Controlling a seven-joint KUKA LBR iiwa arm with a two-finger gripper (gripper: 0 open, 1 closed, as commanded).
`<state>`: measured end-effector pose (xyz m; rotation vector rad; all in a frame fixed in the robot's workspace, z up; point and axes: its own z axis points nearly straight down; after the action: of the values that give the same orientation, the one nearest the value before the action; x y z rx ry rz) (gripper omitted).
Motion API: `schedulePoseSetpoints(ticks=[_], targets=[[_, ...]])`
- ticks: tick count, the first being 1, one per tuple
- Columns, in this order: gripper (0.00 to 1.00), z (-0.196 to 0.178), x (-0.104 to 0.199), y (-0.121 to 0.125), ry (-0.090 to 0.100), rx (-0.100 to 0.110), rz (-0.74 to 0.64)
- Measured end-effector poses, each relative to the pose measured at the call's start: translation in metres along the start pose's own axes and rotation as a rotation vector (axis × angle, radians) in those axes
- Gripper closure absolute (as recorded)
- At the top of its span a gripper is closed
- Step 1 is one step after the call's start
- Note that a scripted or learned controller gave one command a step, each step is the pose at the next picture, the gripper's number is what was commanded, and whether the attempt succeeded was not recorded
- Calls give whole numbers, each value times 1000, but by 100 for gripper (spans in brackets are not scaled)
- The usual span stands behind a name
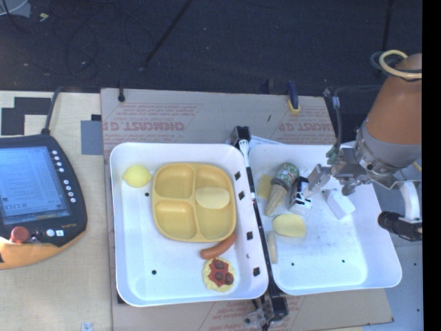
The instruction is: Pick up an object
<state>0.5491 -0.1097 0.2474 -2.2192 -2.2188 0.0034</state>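
My arm: I reach in from the right, orange band (pixel 398 109) above the grey wrist (pixel 387 150), and my claw (pixel 308 186) hangs low over the right bin (pixel 344 271).
My claw: the fingers point left, toward the bin divider; at this slant I cannot tell whether they are apart or together, and I see nothing between them.
Ice cream cone: a tan cone with a green-and-white top (pixel 281 183), lying tilted just left of my claw, its point aimed down toward the bin's near edge.
Small black-and-white piece: (pixel 299 198), right below my fingertips; whether it touches them I cannot tell.
Yellow lump: a pale yellow, rounded object (pixel 289 225) on the bin floor, below my claw and apart from it.
Yellow slice: a thin pale piece (pixel 264 186) beyond the cone, against the bin's left wall.
Slim tan stick: (pixel 272 247) farther down along that same wall, lower left of my claw.
White block: a small white object (pixel 338 205) behind my fingers, under my wrist.
Left bin: (pixel 138 281) well to my claw's left, across the divider.
In the left bin: a yellow divided plate (pixel 180 216) with a pale oval (pixel 212 198) in one compartment, a lemon-like ball (pixel 137 176) past the plate, a sausage (pixel 218 247) just below the plate, and a small pizza round (pixel 219 275) near the front wall.
Teach pendant: (pixel 38 192) far left of my claw, on the bench outside both bins.
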Motion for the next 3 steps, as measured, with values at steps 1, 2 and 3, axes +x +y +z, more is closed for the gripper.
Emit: schedulePoseSetpoints(ticks=[1, 2, 3], targets=[[0, 125, 11, 24, -3, -11, 1], [0, 158, -4, -36, 0, -10, 6], [0, 158, 18, 3, -1, -3, -2]])
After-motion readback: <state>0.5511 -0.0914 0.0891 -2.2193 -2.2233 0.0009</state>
